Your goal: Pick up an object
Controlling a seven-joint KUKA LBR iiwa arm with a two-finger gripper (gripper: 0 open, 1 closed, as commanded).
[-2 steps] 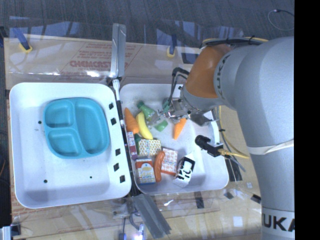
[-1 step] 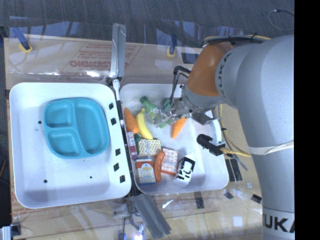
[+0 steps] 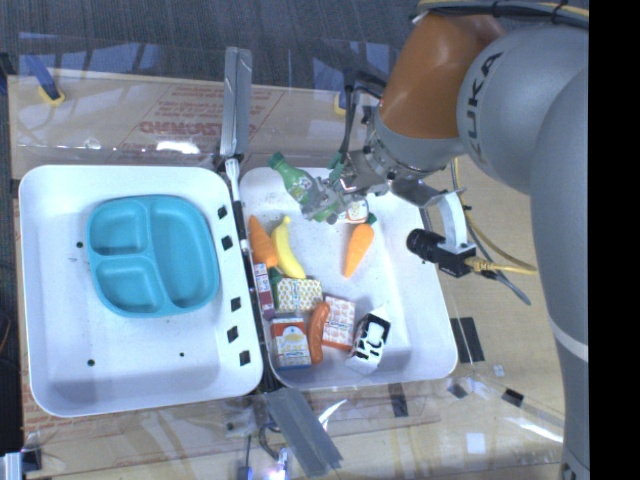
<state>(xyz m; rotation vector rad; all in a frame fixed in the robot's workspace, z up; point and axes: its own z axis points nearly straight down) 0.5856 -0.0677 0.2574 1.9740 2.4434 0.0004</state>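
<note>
Within the right bin [image 3: 425, 353], two carrots [image 3: 357, 248], one banana [image 3: 288, 250] and one green bottle [image 3: 293, 180] are counted; the jaws' state beside the bottle cannot be told.

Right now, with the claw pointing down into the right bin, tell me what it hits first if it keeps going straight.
Probably the green bottle: the claw sits at the bottle's lower end, near the right bin's far side. A carrot lies just beside it. Depth is hard to judge from this slanted view, so the claw could instead meet the bin floor.
</note>
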